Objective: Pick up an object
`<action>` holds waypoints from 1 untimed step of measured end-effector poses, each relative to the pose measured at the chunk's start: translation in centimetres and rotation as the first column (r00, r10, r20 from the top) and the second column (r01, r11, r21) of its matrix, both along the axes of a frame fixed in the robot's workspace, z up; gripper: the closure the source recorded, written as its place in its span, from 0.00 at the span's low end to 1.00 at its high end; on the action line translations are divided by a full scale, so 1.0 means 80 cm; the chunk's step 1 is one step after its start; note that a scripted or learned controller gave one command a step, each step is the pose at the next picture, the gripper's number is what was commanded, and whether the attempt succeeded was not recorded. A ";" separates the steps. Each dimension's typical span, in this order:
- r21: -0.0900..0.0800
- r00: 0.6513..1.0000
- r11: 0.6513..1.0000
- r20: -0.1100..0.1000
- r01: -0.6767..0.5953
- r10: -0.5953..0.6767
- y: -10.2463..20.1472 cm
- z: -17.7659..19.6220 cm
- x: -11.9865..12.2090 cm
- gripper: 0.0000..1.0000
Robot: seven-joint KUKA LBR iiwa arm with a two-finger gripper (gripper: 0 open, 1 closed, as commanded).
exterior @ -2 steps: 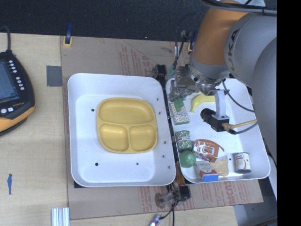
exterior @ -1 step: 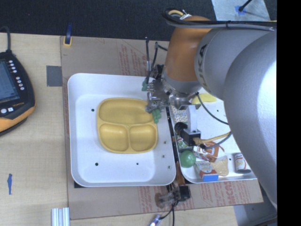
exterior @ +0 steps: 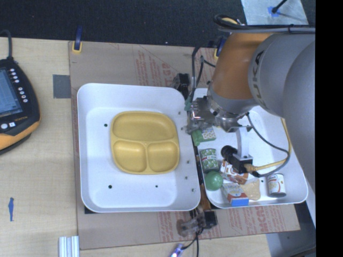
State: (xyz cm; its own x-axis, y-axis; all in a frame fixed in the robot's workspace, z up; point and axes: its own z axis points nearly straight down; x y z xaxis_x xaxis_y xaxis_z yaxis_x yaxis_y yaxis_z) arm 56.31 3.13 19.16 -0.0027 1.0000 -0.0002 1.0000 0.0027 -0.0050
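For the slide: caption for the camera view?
KUKA arm reaches over the right bin of small items; yellow divided tray sits in the left bin.

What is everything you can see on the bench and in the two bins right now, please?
White bins: two, side by side on the brown board.
Divided tray: one, yellow, middle of the left bin.
Ball: one, green, left edge of the right bin.
Small can: one, white with red label, near the right bin's front right corner.
Green-labelled packets: about two, along the right bin's left side.
Mixed packages: a few, red, tan and blue, front of the right bin; too cluttered to count.
Handheld control pendant: one, black with orange edge, far left of the bench.
Arm: one, grey with orange band, over the right bin.
Gripper: one, at the right bin's left edge.
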 end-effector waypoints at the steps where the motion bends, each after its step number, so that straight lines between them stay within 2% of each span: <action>1: 0.001 1.000 1.000 0.000 0.001 -0.001 -0.107 0.000 -0.008 1.00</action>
